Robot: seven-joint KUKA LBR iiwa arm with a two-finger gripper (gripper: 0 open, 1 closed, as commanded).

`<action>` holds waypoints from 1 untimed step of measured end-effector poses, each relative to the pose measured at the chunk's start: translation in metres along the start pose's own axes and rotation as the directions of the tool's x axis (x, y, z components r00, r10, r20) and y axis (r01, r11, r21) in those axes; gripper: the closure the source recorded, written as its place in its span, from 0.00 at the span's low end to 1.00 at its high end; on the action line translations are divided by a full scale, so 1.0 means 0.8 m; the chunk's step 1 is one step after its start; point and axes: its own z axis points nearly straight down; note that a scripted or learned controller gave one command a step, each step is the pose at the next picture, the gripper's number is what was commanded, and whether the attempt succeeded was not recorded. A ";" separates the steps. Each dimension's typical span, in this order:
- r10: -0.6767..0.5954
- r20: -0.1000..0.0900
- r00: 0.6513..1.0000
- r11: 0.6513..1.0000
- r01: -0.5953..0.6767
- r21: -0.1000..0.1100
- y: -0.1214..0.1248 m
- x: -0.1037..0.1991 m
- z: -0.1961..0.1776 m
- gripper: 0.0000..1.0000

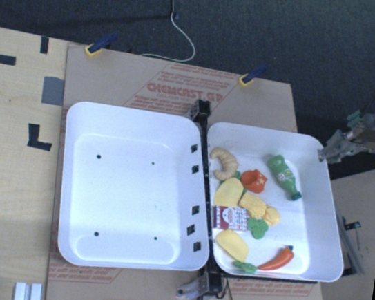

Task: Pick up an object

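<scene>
Right bin (320, 194), near edge: toy chili pepper (276, 259) and lemon (231, 244), likely light hard plastic, slippery. Mid-bin green bottle (283, 175) lies clear of the rest; best pinched across its body. Gripper (334, 148) hovers off the far-right corner; finger state can't be told.

Two shallow white plastic bins (84, 120) sit on a brown cardboard sheet printed with red lettering (176, 88); the right-hand one holds a green toy bottle (283, 175), a red tomato (254, 180), a tan croissant (225, 163), an orange chilli with a green stem (276, 259), and a red-and-white labelled packet (231, 219)
</scene>
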 end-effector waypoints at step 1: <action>0.003 -0.006 1.000 1.000 -0.003 0.016 -0.057 0.024 0.184 1.00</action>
